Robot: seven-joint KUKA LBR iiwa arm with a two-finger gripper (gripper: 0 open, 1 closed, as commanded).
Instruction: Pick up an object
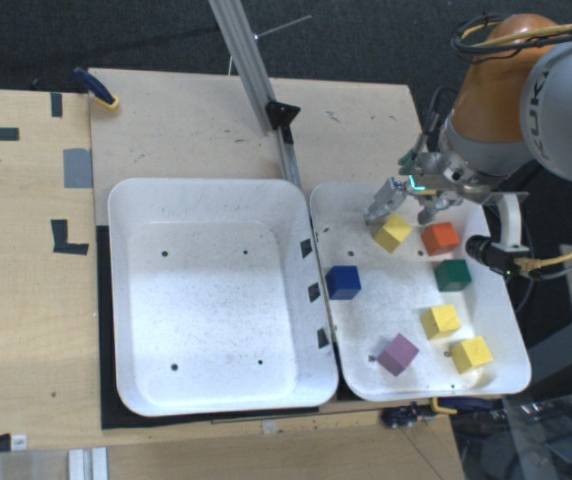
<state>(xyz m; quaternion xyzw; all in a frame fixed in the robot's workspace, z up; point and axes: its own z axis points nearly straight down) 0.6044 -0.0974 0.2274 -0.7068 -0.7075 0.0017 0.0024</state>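
Tool [408,209] low over yellow cube [392,233]

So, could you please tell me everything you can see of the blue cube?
The blue cube is a small, solid-looking block of plain dark blue with matte faces, perhaps wood or foam. It rests flat on the floor of the right bin, near that bin's left wall, turned slightly so its top and two sides show. It stands alone: nothing touches it except the bin floor. The yellow cube lies up and to its right, under the gripper, well apart.
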